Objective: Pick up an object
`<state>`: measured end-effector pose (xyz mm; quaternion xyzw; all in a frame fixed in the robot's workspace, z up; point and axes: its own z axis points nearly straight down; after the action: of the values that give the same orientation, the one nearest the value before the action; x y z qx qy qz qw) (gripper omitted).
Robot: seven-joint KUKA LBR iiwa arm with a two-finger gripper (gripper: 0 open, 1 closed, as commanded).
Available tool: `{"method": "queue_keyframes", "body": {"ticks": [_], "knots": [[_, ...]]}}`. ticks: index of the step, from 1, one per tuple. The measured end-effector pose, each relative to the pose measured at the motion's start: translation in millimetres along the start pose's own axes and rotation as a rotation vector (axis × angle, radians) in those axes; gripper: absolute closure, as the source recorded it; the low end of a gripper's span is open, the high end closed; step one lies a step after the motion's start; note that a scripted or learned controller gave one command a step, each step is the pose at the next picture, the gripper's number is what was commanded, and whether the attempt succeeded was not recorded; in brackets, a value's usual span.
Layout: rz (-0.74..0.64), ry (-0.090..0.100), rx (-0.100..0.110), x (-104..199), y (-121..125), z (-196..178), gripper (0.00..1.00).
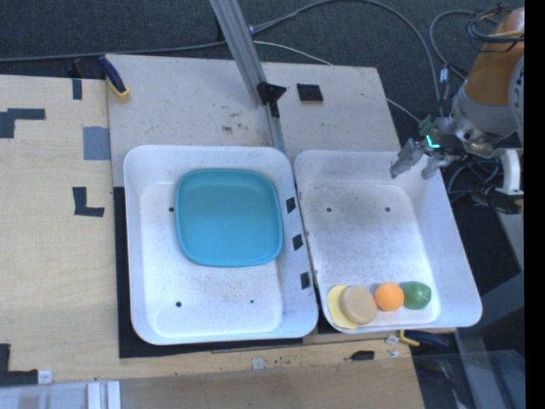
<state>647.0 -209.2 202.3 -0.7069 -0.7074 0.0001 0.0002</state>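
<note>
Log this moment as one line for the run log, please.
gripper: open, over right bin's far right corner, holding nothing | orange ball, green ball, tan disc: near edge of right bin | blue plate: left bin

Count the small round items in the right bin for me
3, in a row along the right bin's near edge: a tan disc on a yellow piece, an orange ball, then a green ball. None seem hidden.

Wooden bench — dark floor.
</note>
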Motion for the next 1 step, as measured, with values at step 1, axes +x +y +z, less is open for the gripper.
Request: {"method": "queue_keyframes", "body": {"ticks": [1], "knots": [[0.0, 0.0, 0.0, 0.0, 0.0, 0.0, 0.0]]}}
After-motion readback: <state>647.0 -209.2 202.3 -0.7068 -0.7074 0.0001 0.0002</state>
